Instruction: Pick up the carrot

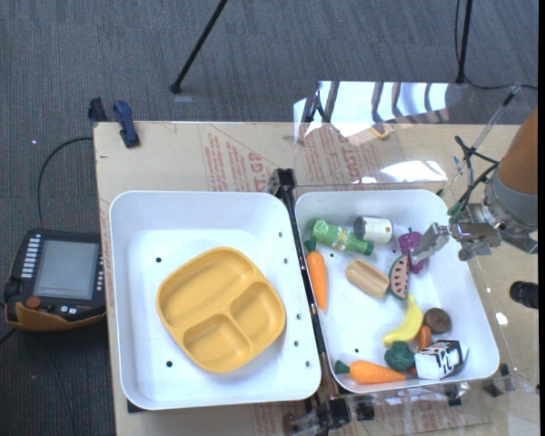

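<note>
My gripper (441,240), its opening impossible to tell, hovers at the right bin's (483,309) far right; the small orange plastic carrot (317,278), probably light, rigid and slick, lies along the left wall, best pinched mid-body.

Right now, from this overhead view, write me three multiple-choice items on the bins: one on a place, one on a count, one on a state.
1. Where is the yellow tray?
A. left bin
B. right bin
C. on the floor

2. How many carrots are in the right bin?
A. none
B. one
C. two

3. Where is the gripper relative to the carrots?
A. closed on one
B. apart from both, at the right bin's far right
C. over the left bin

Answers:
1. A, the tray lies in the left bin.
2. C, one carrot lies by the left wall, another at the near edge.
3. B, it is beside the purple toy.
</note>
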`<state>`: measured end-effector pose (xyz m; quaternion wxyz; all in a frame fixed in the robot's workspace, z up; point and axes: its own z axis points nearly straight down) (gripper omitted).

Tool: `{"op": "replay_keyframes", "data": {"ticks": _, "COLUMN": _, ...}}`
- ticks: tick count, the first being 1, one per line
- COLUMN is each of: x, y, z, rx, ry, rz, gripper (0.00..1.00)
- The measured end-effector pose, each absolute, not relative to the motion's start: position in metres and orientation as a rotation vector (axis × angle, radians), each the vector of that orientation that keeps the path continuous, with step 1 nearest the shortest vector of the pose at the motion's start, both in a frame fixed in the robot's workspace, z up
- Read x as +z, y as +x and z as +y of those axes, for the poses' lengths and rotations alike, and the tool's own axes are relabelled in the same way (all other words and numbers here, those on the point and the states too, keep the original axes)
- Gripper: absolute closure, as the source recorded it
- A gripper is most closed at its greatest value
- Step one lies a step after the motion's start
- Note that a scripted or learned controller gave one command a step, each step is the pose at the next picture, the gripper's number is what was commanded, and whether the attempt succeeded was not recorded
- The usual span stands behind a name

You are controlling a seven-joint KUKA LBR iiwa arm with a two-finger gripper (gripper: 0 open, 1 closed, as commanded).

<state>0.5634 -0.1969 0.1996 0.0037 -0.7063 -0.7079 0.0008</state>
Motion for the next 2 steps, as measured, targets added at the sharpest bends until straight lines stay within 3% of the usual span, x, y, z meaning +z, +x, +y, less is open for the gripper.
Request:
{"op": "replay_keyframes", "data": {"ticks": 1, "x": 0.188, "y": 0.474, "z": -0.141, "rx": 0.004, "ry": -2.058, "rz": -2.358, "gripper": 0.0}}
{"op": "replay_keyframes", "data": {"ticks": 2, "x": 0.085, "y": 0.474, "z": -0.081, "rx": 0.006, "ry": -2.248, "rz": -2.178, "gripper": 0.0}}
